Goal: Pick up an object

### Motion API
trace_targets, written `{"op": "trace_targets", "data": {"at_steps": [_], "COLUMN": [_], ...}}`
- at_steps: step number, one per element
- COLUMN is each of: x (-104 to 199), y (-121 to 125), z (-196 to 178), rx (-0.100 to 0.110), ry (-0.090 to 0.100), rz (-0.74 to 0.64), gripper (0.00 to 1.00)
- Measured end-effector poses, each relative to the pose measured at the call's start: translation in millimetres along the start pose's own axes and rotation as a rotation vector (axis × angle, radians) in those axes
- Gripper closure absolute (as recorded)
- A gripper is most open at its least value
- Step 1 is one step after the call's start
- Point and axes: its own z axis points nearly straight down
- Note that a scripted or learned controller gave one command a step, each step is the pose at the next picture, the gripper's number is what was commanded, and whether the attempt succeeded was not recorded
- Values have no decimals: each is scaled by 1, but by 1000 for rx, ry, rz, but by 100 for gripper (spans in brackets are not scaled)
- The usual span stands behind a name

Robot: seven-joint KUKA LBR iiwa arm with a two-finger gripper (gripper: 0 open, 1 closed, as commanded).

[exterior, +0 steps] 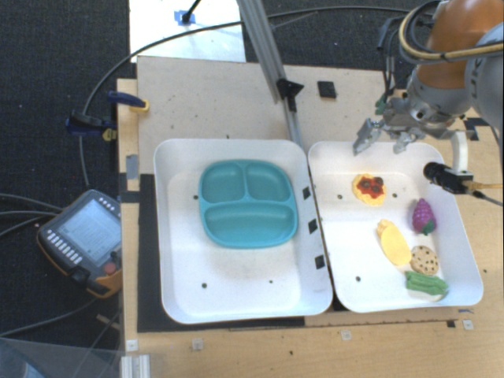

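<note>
While the arm (461, 46) leans in from the right, its gripper (386, 138) hangs over the far rim of the right bin (331, 211), above the bin's upper edge. Its two fingers (365, 140) stand spread apart with bare space between them; nothing is caught there and they touch none of the toy food. The orange band (468, 18) on the arm sits just behind, over the bench's far right corner.

Closest to the gripper, a little nearer me, lies a small pizza piece (369, 188), yellow with red and dark topping, flat on the bin floor. Farther toward the right wall sits a purple bunch of grapes (424, 216). Beside it, toward the middle, lies a pale yellow piece (393, 242), long and tilted. Just below that is a chocolate-chip cookie (424, 260), and touching the cookie's near side is a green piece (426, 285) resting in the bin's near right corner. A black cylindrical part (443, 176) juts over the right wall of this bin.

Over in the left bin (169, 235) rests a teal divided plate (247, 203), with two small compartments at the far side and one long one nearer; all three look bare. A row of black clips (313, 225) lies along the seam where the two bins meet.
</note>
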Motion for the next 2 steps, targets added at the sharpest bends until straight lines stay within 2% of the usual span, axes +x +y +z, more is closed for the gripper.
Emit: {"op": "trace_targets", "data": {"at_steps": [2], "x": [14], "y": [1], "z": [89], "rx": [2], "ry": [-1], "rz": [-2], "gripper": [0]}}
